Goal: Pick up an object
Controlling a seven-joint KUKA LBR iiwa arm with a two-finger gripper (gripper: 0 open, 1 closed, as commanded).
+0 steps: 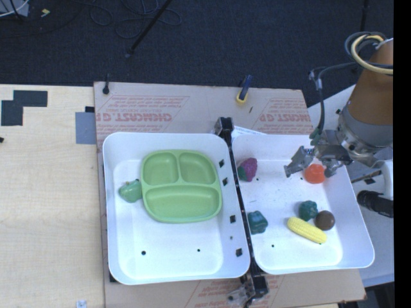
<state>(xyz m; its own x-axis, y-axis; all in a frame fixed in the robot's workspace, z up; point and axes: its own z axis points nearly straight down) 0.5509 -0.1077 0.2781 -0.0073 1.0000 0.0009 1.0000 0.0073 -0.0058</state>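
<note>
The gripper [314, 163] hangs over the upper right part of the right bin [359, 252], its grey fingers spread apart, with a small orange-red ball-like toy [315, 174] sitting just below and between the fingertips; whether the fingers actually touch it cannot be told. The arm [372, 95] comes in from three o'clock, its orange band above the wrist. In the same bin, a purple toy fruit [248, 168] lies at about ten o'clock near the dividing wall, a dark teal piece [257, 222] sits at seven o'clock, and toward four o'clock a green toy [307, 210], a brown round toy [325, 220] and a yellow corn cob [306, 230] cluster close together, the corn just below the other two. The left bin [122, 255] holds a light green divided plate [180, 186] near its centre, and a small green toy [130, 190] touches the plate's edge at nine o'clock.
</note>
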